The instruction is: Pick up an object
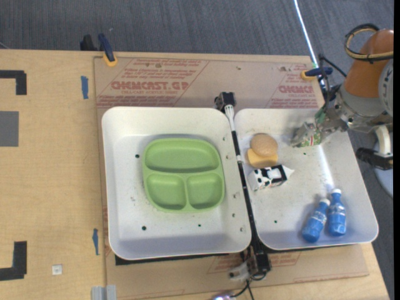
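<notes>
One gripper [304, 135], fingertips blurred and indistinct

place: robotics lab — test bench | signs: cardboard sheet [187, 80] clamped down — two white bins [119, 167], grey carpet [187, 11]

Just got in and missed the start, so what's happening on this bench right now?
A robot arm is reaching in from the right, its claw over the far side of the right bin. It holds nothing that I can make out. In that bin lie a burger-like toy, a black-and-white object and two blue bottles. The left bin holds a green divided tray.
</notes>
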You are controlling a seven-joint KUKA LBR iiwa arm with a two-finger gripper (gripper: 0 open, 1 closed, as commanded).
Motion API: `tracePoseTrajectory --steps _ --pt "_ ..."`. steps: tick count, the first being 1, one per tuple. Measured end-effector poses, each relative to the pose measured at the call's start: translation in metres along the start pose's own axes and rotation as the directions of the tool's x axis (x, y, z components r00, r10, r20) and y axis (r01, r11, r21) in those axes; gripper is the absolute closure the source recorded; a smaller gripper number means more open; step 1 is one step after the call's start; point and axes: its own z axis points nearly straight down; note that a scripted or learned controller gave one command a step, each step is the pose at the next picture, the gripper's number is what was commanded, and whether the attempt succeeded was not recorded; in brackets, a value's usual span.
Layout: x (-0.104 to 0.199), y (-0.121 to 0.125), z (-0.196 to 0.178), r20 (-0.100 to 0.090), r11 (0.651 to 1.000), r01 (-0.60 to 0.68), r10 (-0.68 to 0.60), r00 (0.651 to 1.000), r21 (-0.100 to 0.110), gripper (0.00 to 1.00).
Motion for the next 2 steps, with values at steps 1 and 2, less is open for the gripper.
tracePoseTrajectory --steps 1,2 --pt "0.0 0.002 -0.012 0.007 1.0 0.002 -0.002 1.0 -0.009 1.0" --pt "0.041 -0.006 -0.068 0.024 0.953 -0.302 0.303 0.953 -0.019 1.0"
